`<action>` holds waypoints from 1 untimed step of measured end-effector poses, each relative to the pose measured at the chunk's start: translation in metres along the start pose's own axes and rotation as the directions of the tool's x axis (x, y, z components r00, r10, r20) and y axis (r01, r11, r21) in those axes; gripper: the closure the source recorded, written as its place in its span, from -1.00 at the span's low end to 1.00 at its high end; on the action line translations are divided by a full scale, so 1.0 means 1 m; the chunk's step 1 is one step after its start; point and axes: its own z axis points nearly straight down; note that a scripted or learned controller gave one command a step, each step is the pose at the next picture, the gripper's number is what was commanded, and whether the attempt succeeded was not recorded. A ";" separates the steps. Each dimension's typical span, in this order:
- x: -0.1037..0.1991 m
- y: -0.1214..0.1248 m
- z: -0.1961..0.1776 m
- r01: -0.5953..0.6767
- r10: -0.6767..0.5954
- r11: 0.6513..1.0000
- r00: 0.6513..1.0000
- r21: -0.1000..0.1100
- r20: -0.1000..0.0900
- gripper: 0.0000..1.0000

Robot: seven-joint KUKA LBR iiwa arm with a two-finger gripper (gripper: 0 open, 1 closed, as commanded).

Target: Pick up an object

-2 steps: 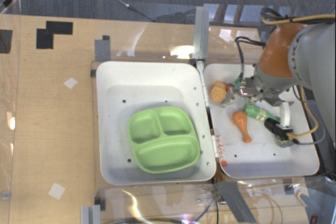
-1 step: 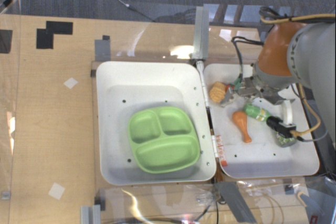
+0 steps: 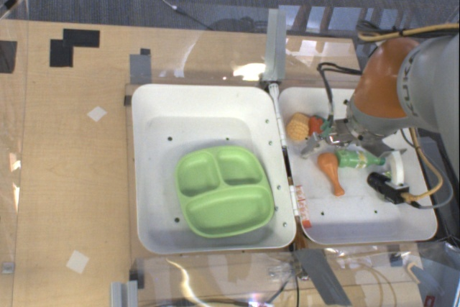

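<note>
My gripper [image 3: 318,141] is low in the right bin [image 3: 359,223], near its upper left part. It hangs among several toy items. A yellow corn cob [image 3: 297,127] lies just left of it, and a small red-orange piece [image 3: 316,124] touches the corn's right side. An orange carrot-like piece [image 3: 331,170] lies just below the gripper. A green bottle [image 3: 352,158] with a white end [image 3: 395,167] lies on its side to the gripper's right, partly under the wrist. I see nothing clearly held.
The left bin [image 3: 158,118] holds a green divided plate [image 3: 224,190] toward its lower middle. A raised divider [image 3: 282,154] runs between the two bins. The grey arm with its orange band [image 3: 381,86] covers the right bin's upper right.
</note>
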 end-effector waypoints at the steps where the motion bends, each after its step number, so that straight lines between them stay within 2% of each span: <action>1: -0.012 -0.033 -0.001 -0.139 0.139 0.990 0.990 -0.002 -0.001 -1.00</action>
